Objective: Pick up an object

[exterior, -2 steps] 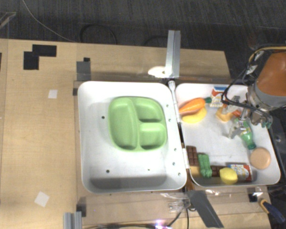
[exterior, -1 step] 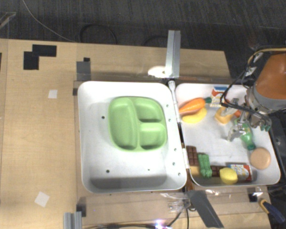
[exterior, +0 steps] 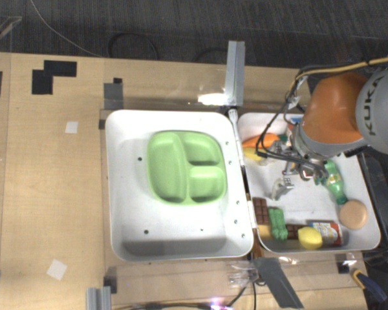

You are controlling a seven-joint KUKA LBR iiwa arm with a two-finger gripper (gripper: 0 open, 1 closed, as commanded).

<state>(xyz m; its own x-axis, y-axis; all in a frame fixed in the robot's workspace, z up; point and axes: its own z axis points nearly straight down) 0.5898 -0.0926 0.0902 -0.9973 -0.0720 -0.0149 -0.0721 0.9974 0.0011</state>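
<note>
The gripper (exterior: 286, 187) hangs in the right bin (exterior: 368, 237); its opening cannot be told. Objects lie at five o'clock: green block (exterior: 277, 224), yellow lemon (exterior: 310, 237). Descend squarely over one, clear of neighbours.

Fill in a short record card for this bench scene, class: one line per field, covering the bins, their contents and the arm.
left bin: holds a green divided tray
right bin: holds several small items
front row of right bin: chocolate bar, green block, yellow lemon, tan round item
green bottle: beside the arm, near the right wall
gripper: over the right bin, nothing seen between its fingers
</note>
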